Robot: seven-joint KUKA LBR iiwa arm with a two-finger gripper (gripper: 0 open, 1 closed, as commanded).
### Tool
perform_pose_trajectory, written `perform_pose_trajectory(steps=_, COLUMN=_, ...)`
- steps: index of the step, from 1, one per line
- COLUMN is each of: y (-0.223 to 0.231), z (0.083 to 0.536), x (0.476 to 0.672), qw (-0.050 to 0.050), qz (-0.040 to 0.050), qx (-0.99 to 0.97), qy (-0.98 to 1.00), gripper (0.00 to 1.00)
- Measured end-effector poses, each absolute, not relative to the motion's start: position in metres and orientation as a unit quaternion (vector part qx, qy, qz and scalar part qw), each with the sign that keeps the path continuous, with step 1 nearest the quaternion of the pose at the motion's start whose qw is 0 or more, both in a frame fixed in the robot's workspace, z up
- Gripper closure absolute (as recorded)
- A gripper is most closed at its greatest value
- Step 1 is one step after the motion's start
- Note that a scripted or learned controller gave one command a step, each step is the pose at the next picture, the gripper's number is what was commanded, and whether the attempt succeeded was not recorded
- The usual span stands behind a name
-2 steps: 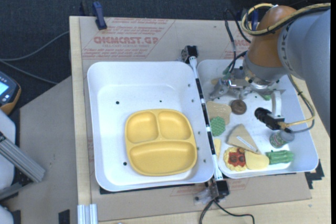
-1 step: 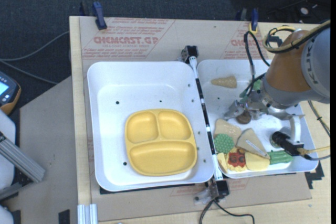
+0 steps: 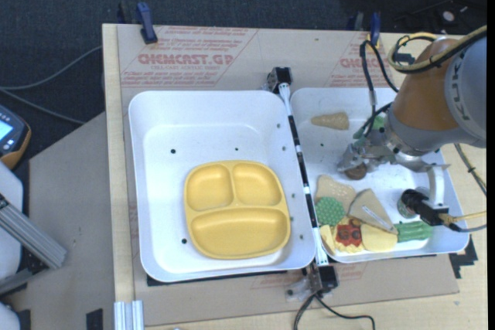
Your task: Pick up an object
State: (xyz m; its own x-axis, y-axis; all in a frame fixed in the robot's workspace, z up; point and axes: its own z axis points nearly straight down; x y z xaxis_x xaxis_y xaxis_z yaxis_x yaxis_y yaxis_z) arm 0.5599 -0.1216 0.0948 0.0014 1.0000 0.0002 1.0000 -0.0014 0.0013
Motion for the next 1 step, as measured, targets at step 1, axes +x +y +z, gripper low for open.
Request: perform_pose_trajectory(steps=1, y=-0.0317, z=0.1911, x=0.5893, qw=0.004, qz=0.0053, qx=0.703, qy=0.711, gripper=1.0)
